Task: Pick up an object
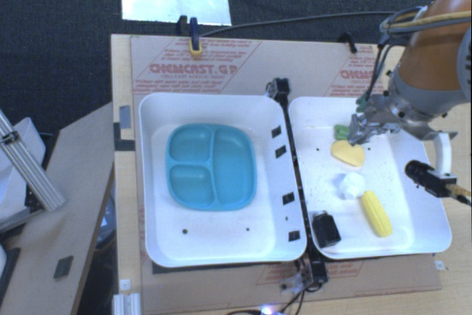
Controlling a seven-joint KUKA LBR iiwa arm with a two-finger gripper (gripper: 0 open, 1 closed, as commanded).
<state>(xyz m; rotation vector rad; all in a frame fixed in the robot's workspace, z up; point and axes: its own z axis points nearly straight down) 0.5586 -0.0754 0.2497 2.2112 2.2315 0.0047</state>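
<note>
Approach step: your gripper (359, 130) sits low in the right bin (413, 232), over the green object (341, 132) and just above the yellow heart-shaped piece (347, 153); finger spread cannot be told; next, you likely need a centred descent and closure

Two white bins (221, 108): the left one holds a teal divided plate (212, 166). In the right bin (428, 229) lie a yellow corn cob (376, 213), a pale yellow piece (348, 153), a white lump (352, 184), a green bit (341, 132) and a black block (325, 229). The arm (439, 48) is orange and grey. The board (221, 63) is tan with red lettering.
</note>
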